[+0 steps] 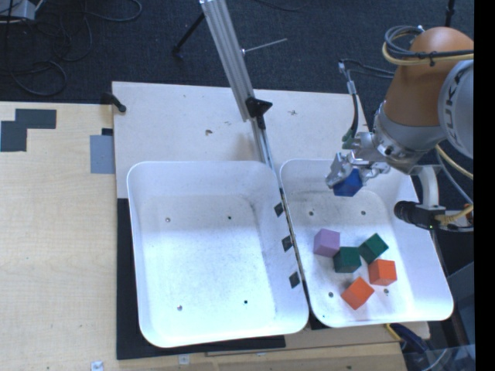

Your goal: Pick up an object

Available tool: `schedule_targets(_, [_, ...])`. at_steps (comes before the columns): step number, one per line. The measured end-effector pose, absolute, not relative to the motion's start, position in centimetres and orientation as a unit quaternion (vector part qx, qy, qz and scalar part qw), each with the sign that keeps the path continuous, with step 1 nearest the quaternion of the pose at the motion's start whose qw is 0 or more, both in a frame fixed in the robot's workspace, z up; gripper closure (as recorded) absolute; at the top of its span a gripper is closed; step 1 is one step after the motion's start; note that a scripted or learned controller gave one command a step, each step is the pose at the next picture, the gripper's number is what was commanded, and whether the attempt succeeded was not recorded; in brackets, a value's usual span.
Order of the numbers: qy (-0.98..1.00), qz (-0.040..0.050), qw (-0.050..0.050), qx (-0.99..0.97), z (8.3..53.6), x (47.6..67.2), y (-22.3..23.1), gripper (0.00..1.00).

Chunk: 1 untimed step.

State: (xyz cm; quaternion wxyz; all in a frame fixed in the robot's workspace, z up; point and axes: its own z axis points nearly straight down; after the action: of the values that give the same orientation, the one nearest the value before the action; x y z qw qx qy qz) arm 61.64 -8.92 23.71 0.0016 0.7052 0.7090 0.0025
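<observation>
A blue cube (349,184) is seen clamped between the fingers of the gripper (346,178) above the right bin (433,300), raised clear of the remaining cubes, presumably for lifting

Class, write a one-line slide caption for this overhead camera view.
Gripper holds a blue block above the right bin, over five loose blocks.

A blue block (349,183) is sitting tilted between the fingers of the gripper (344,178), over the far part of the right bin (433,284); it appears to be hanging clear of the floor, though the slanted view is leaving that unsure. A purple cube (326,242), two dark green cubes (347,259) (374,246) and two orange cubes (382,272) (357,293) are lying clustered nearer the front.
</observation>
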Motion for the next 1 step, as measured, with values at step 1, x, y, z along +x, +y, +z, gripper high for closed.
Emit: schedule_targets(1, [0.71, 0.0008, -0.002, 0.704, 26.49, 59.42, 0.76, 1.0])
